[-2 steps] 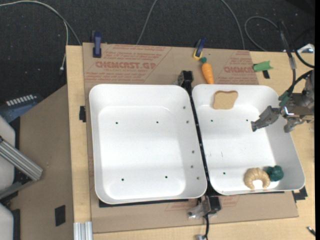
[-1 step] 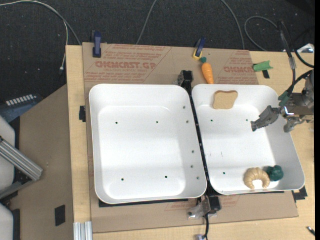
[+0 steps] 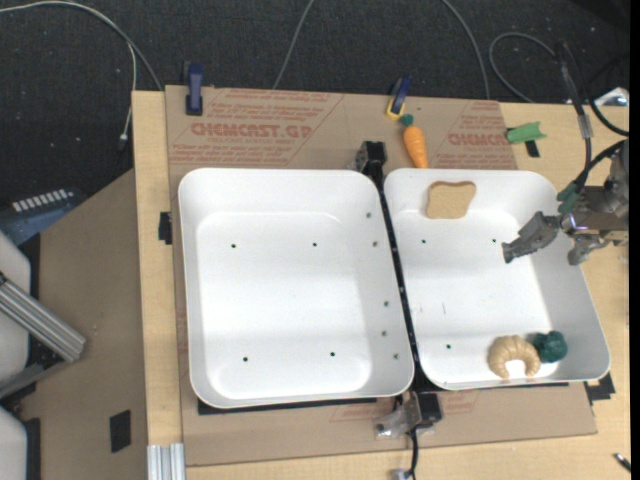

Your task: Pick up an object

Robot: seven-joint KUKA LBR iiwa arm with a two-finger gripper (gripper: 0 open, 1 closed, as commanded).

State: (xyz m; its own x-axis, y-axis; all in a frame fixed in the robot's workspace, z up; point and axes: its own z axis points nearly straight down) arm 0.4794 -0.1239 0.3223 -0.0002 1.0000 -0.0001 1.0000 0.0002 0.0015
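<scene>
On the left, a white bin (image 3: 285,288) is seen on the desk (image 3: 160,268), with nothing to pick in it. Next to it, touching along one side, is a second white bin (image 3: 480,298). Just past its far edge, on the cardboard, a small toy carrot (image 3: 415,146) is lying.

At the far end of the second bin, a slice of toy bread (image 3: 449,200) is lying flat by the wall. At the near end, a toy croissant (image 3: 514,356) is found in the corner, with a small dark green thing (image 3: 550,346) touching its right side.

On the right, the gripper (image 3: 550,238) is held above the right edge of the second bin. Its fingers (image 3: 525,238) are spread apart, and nothing is held between them.

The bread looks like the easiest thing to take. It is probably light and stiff, and maybe a little slippery. It is flat and thin, so it should be pinched across its narrow sides, with the fingers brought low to the floor of the bin. The wall close by may get in the way. The croissant is fatter and could be gripped across its middle, but the green thing may be bumped.
</scene>
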